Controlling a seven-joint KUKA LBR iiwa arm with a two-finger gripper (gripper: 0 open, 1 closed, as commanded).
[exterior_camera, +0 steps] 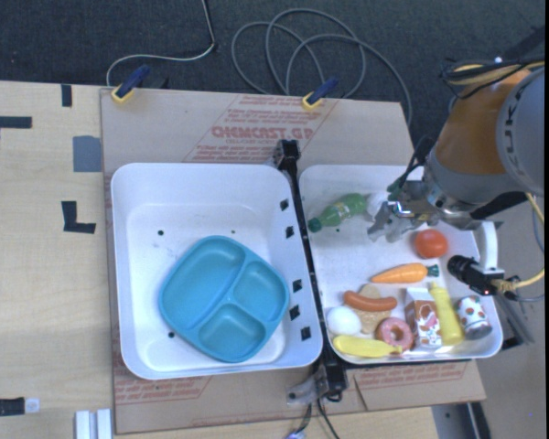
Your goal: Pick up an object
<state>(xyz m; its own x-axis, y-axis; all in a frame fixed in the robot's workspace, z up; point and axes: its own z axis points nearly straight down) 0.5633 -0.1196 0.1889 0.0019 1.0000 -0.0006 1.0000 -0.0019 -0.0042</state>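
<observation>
A view from above onto a wooden desk (37,273) carrying two shallow white plastic bins side by side on a sheet of brown cardboard (247,131).

The left bin (133,199) holds a light blue plastic plate with three compartments (224,297), lying flat towards the near right part of the bin.

The right bin (352,181) holds a scatter of toy food. A grey robot arm with an orange band (476,140) reaches in from the right, and its metal hand (391,216) hangs over the far middle part of this bin. How far its parts are spread cannot be told, and nothing is seen gripped in it.

Just left of the hand lies a green plastic bottle (341,210), on its side, close by but apart from it. Just right of the hand, slightly nearer the viewer, sits a round red tomato (430,243). Below the tomato lies an orange carrot (404,273) pointing left.

Along the near edge of the bin, well apart from the hand, are a sausage (371,300), a white egg (342,320), a yellow banana (361,346), a pink ring doughnut (396,333), a small carton (423,318), a yellow bottle (444,311) and a small can (474,315).

Cables (297,48) loop across the dark floor beyond the desk.
</observation>
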